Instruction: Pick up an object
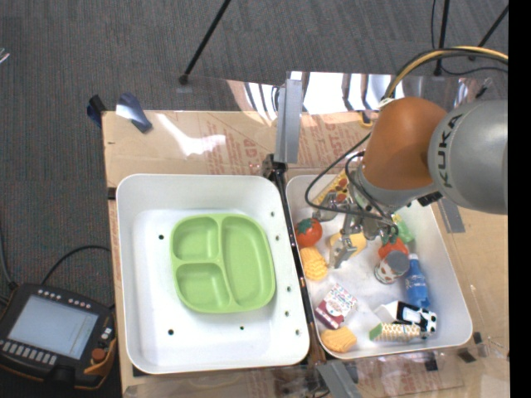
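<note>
Grey carpet surrounds a cardboard-topped bench (191, 143) bearing two white bins, with a teach pendant (51, 332) on the floor at the near left. Nearest in the right bin (455, 282) lie an orange waffle-like piece (338, 339), a corn cob (397, 332), a small red-and-white carton (335, 303) and a blue bottle (416, 283). The left bin (141, 214) holds a green divided plate (222, 262). Further back, the gripper (355, 245) hangs low over the right bin's middle, fingers parted with nothing between them. A yellow piece (352, 241) sits directly beneath it, so the likeliest move is straight down; the tomato (309, 231) lies just left, a yellow ridged item (313, 264) nearer and left.
</note>
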`<move>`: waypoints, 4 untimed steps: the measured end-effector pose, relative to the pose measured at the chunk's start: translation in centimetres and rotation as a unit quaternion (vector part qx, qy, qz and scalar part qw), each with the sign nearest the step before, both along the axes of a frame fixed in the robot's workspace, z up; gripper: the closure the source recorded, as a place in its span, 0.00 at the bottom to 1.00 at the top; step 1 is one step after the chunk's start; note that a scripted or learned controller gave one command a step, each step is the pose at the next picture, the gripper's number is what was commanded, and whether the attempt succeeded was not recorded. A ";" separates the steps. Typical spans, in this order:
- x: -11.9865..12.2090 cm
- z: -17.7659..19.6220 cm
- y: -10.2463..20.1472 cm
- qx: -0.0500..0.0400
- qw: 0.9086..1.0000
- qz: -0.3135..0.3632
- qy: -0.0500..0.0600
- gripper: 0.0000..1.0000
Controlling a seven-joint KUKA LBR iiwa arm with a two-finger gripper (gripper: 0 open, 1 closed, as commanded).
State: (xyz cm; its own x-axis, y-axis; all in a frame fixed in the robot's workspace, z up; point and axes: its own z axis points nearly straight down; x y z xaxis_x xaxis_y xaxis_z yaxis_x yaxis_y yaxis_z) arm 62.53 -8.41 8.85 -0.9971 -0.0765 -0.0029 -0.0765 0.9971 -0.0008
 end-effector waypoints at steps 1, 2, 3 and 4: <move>0.2 1.1 -0.4 -0.004 1.000 0.000 -0.002 1.00; -8.6 -0.2 -2.9 0.001 0.997 -0.077 0.002 1.00; -8.5 -0.1 -2.9 0.001 0.997 -0.077 0.001 0.00; -1.1 -0.1 0.1 0.001 0.989 -0.145 0.000 0.00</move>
State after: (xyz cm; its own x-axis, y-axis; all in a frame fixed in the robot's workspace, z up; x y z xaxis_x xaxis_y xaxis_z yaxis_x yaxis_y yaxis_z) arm 61.45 -8.30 8.80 -0.9769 0.2136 -0.0019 0.2136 0.9769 0.0014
